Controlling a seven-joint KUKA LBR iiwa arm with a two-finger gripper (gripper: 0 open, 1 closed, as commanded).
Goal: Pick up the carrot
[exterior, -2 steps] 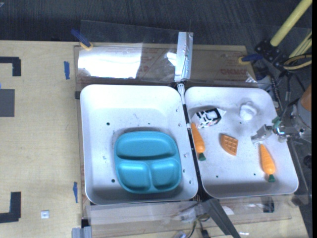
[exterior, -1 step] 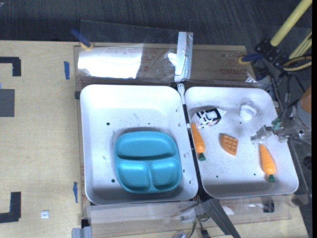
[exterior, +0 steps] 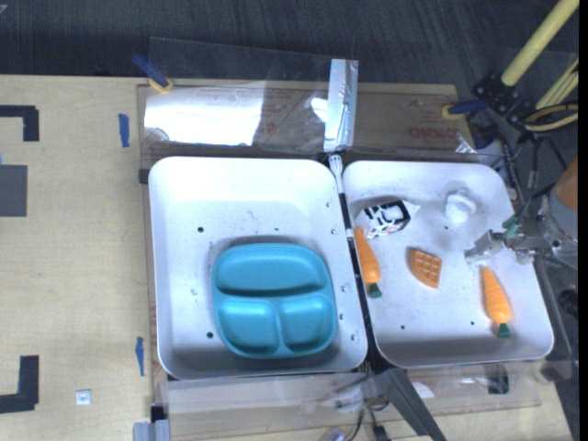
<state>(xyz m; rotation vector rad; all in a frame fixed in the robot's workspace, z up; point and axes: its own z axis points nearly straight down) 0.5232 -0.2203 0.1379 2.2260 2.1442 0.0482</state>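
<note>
**Item: carrot pick, approach stage**

We log two carrots in the right bin (exterior: 528, 338): one carrot (exterior: 496, 299) just below the hand (exterior: 501, 242), the other carrot (exterior: 367, 263) against the bin's left wall. We cannot tell the hand's opening; it holds nothing. Next we judge a descent onto the nearer carrot. Wooden table (exterior: 64, 246); dark floor beyond.
</note>
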